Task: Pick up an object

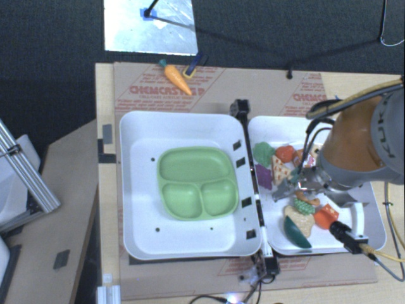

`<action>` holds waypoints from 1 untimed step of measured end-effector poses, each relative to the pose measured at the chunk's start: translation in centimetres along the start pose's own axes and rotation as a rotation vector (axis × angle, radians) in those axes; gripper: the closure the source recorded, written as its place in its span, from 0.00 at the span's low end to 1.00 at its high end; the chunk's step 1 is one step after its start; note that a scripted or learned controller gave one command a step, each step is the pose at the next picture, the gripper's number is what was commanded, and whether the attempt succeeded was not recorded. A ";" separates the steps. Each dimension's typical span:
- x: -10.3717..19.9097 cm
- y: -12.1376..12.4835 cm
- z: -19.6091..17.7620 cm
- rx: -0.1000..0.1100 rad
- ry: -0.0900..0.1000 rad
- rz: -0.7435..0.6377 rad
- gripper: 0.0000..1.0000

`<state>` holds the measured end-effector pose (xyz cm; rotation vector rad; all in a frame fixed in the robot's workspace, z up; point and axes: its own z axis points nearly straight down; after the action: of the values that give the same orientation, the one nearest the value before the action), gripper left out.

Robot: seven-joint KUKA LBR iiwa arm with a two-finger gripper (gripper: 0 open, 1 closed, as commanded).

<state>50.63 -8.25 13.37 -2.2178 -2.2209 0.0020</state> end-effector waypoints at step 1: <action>-0.1 0.3 4.9 -0.010 -0.004 0.001 0.00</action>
<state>50.88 -8.37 8.46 -2.2259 -2.2266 -0.0047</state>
